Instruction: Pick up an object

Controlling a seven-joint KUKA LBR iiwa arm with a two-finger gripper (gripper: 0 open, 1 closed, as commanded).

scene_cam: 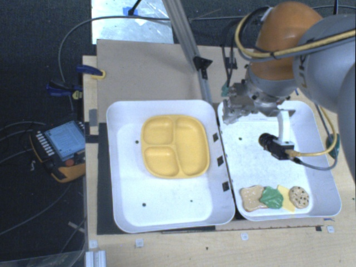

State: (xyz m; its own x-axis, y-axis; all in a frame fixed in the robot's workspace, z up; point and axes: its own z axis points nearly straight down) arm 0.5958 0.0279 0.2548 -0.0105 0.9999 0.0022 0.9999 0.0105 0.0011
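**Arm over the right bin, toy food waiting in the corner**

Two white bins sit side by side on a brown bench (139, 65). The left bin (125, 199) has a yellow plate (175, 146) in it. The plate has three parts and lies flat near the top of the bin.

The right bin (322, 149) has toy food in it. All the food lies in a row along the near edge of the bin. First there is a slice of toast (251, 198). A green leaf (272, 197) lies just beside it and touches it. Next is a yellow cheese (285, 198), partly under the leaf. Last is a round cookie (299, 196) with dark dots, touching the cheese.

The big grey arm (328, 54) comes in from the right. It has an orange band (283, 26) above the wrist. The gripper (233, 111) is over the top left corner of the right bin, close to the wall between the two bins. It is well apart from the food. Nothing can be seen in it. I cannot tell if it is spread or pressed together, as the arm hides it from above.

A small black part (272, 144) with a yellow wire hangs off the arm, over the middle of the right bin.

A blue box (62, 139) lies off the bench on the left.
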